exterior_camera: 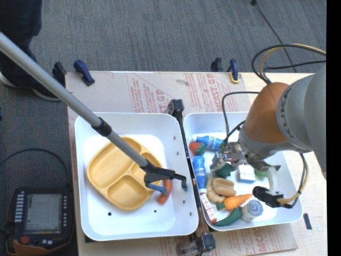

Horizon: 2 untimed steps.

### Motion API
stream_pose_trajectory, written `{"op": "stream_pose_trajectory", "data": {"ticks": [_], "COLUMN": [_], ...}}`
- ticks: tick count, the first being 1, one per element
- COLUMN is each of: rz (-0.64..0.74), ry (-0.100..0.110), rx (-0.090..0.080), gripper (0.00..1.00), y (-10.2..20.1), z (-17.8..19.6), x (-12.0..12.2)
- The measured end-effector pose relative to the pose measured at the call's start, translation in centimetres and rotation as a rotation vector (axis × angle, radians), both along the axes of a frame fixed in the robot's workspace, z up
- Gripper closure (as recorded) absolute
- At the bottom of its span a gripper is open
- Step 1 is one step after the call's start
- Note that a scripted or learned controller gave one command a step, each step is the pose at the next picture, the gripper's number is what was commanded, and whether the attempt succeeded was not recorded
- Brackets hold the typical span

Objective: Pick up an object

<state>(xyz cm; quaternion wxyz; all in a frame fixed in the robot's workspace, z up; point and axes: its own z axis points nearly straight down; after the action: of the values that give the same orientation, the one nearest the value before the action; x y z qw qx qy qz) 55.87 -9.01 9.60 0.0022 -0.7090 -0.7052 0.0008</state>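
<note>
Grey carpet surrounds the bench; the arm's gripper (222, 161) hovers low over the right white bin's (290, 167) crowded toys, near a dark green piece (223, 170). Its grasp state is unclear; crowding could spoil the pick.

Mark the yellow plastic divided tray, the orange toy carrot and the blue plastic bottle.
yellow plastic divided tray (109, 167): camera view, on its upper left compartment.
orange toy carrot (237, 200): camera view, mid-body.
blue plastic bottle (200, 170): camera view, on its middle.
</note>
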Motion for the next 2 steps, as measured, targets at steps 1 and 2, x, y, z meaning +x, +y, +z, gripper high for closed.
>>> {"op": "stream_pose_trajectory", "data": {"ticks": [1,2], "rz": [0.008,0.005], "ry": [-0.001,-0.003], "rx": [-0.001,-0.002], "gripper": [1.00,1.00], "y": [6.7,-2.5], "z": [10.5,12.1], "x": [-7.1,-5.2]}}
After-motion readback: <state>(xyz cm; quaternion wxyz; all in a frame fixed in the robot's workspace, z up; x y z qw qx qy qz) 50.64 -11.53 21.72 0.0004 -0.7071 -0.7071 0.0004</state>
